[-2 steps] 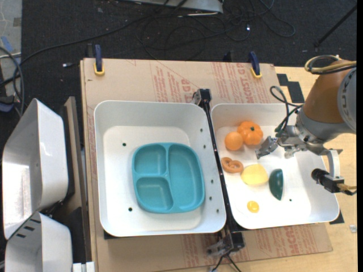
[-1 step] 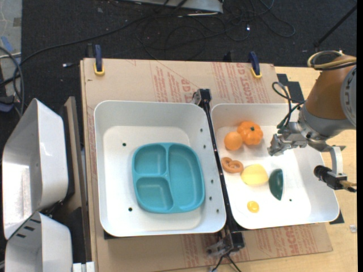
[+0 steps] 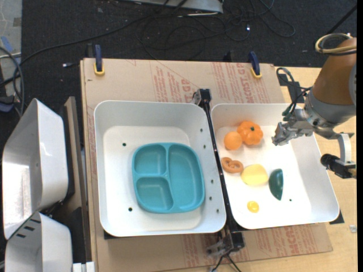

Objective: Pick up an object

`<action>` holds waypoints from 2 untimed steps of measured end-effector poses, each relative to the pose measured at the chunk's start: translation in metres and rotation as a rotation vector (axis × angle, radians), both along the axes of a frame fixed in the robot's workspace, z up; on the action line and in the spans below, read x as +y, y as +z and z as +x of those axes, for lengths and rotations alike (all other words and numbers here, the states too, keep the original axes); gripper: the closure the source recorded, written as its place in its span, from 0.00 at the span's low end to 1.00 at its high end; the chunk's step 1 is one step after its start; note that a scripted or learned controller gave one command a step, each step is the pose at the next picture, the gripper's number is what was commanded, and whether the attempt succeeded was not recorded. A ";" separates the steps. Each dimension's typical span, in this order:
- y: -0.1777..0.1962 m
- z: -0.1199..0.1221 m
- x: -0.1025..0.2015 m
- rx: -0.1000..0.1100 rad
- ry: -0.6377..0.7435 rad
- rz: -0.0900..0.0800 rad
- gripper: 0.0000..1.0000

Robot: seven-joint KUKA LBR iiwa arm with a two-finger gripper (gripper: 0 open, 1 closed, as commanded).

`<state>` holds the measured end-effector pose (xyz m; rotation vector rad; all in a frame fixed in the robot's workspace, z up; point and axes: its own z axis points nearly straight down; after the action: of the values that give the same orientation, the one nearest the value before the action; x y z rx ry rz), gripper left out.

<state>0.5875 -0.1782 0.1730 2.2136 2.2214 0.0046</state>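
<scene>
The right bin [image 3: 317, 208] holds several small items: an orange pumpkin-like toy [image 3: 250, 132], an orange ball [image 3: 232, 140], a brown pretzel-like ring [image 3: 231, 165], a pale yellow lemon shape [image 3: 254, 175], a dark green piece [image 3: 276, 183] and a small yellow piece [image 3: 253, 207]. My gripper [image 3: 282, 136] hangs over the upper right part of this bin, just right of the pumpkin toy and apart from it. I see nothing held in it.
The left bin [image 3: 113, 123] carries a teal divided plate [image 3: 168, 177]. A black divider runs between the bins. White containers stand at the far left off the bench. Cables lie on the dark floor behind.
</scene>
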 end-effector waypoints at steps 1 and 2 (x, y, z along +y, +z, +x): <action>0.043 0.003 -0.003 0.001 -0.001 0.000 1.00; 0.065 0.004 -0.003 0.002 -0.001 0.000 1.00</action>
<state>0.5916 -0.1811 0.2378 2.2155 2.2218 0.0029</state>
